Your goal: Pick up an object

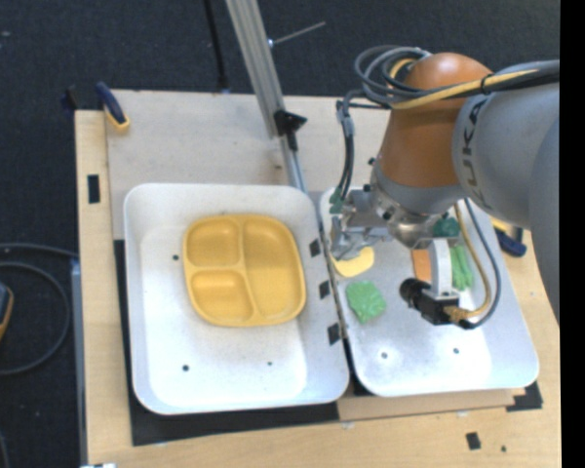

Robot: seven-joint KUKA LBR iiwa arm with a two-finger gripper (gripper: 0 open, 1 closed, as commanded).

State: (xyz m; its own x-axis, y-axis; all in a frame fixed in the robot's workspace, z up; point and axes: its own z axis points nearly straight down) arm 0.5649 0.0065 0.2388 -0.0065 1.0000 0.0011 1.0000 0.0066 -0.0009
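Yellow disc lies under the downward-bent arm.

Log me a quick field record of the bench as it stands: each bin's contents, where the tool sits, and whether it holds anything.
left bin: one yellow divided tray, three compartments, lying flat
right bin: pale yellow flat piece near its left wall; green crumpled item just in front of it
tool: low over the right bin's left side, directly at the pale yellow flat piece
held: nothing visibly gripped
arm: reaching in from the right, covering the bin's far part
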